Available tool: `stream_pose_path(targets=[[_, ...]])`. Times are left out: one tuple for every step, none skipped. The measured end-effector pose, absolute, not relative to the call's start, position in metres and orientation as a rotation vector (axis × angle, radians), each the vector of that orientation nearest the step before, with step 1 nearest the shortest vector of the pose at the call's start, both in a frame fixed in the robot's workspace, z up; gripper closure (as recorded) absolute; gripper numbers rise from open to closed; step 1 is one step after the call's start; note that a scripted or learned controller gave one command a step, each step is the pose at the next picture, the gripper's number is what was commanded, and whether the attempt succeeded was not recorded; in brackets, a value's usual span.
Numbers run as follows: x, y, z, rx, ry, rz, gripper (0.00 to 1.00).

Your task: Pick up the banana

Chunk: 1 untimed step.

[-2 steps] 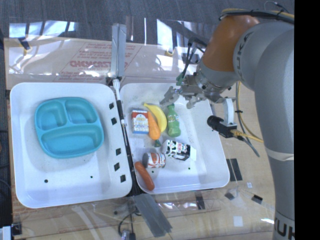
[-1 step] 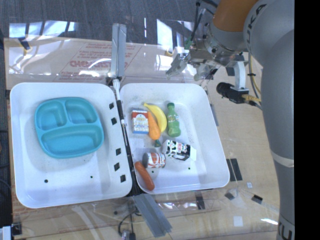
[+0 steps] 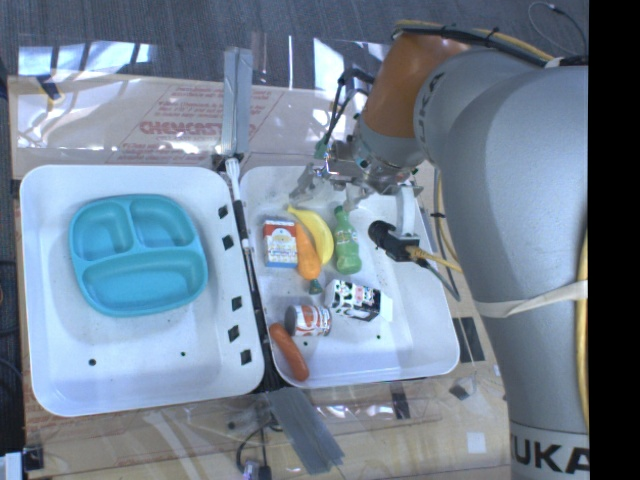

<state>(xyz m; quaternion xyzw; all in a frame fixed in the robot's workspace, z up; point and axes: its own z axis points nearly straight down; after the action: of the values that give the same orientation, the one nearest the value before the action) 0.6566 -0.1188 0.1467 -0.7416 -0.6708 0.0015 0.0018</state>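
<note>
Camera view has the banana [image 3: 315, 232] lying in the upper middle of the right bin [image 3: 425, 333], near the frame's centre, curving from upper left to lower right. A carrot [image 3: 308, 261] touches its lower end, and a green bottle [image 3: 346, 243] stands just beside it on the right. The gripper [image 3: 330, 173] hangs just above the banana's upper end, under the orange band of the arm [image 3: 500, 168]; whether it is released or clenched cannot be told from here, and nothing shows in its grasp.

By its look the banana is light, smooth and curved, and may be a stiff toy; it could roll or slip if pinched at a tip. The thick middle, taken across its width, looks like the best hold, though the carrot and bottle leave little room on either side.

Also in the right bin: a red and white carton [image 3: 281, 244] left of the banana, a black and white cow-patterned carton [image 3: 356, 300] below it, a small can [image 3: 309, 319], and a sausage [image 3: 289, 352] by the lower rim. The left bin [image 3: 40, 318] holds a blue divided tray [image 3: 137, 253].
</note>
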Motion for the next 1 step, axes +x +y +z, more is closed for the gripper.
stream_pose_path(targets=[[0.6496,-0.1333,0.0962,-2.291,-2.155,-0.006,0.0]])
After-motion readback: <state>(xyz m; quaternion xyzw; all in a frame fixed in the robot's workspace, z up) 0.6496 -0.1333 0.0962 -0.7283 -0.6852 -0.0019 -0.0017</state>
